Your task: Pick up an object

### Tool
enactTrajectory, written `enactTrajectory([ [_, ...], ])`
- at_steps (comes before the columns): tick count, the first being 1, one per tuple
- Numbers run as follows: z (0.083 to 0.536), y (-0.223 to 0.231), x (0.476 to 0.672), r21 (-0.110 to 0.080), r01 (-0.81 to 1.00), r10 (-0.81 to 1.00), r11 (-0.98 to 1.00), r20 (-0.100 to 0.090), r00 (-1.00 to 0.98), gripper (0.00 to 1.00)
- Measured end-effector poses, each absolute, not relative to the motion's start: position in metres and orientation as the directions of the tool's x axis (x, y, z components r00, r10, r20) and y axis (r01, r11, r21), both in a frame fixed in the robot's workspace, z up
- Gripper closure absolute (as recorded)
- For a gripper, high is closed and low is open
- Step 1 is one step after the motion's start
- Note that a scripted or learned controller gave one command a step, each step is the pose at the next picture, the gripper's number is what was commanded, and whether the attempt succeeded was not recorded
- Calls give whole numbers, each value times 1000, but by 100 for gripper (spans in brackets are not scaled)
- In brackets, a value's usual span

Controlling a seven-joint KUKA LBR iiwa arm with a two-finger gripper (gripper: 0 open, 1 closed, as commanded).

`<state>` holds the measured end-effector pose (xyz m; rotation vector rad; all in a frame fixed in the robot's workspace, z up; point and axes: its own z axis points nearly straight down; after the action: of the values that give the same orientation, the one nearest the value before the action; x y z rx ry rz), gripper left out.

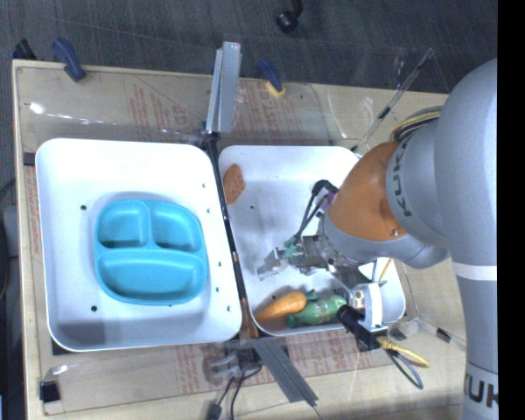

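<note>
On wooden bench [114,103]: two white bins, blue divided tray [149,252] in left bin [61,173]; dark carpet beyond. Gripper [284,261] over right bin [271,169], jaw state unclear.

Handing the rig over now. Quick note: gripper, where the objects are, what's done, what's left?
Gripper: low over the middle of the right bin, nothing visibly between its fingers.
Objects: carrot and green item lie side by side along the right bin's near edge; brown piece sits at that bin's far left corner.
Blue divided tray rests in the left bin.
Done: no pick yet.
Left: grasp and lift one object; the carrot looks closest.
</note>
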<state>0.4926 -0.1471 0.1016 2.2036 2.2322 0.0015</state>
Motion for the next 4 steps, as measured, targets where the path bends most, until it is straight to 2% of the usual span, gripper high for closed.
enactTrajectory([
  [1,92,-154,492,-1,1000,1000,9,1,-9,0],
  [2,102,-153,494,1,1000,1000,13,0,-13,100],
  [3,102,-153,494,1,1000,1000,13,0,-13,0],
  [4,92,-141,478,2,1000,1000,7,0,-7,0],
])
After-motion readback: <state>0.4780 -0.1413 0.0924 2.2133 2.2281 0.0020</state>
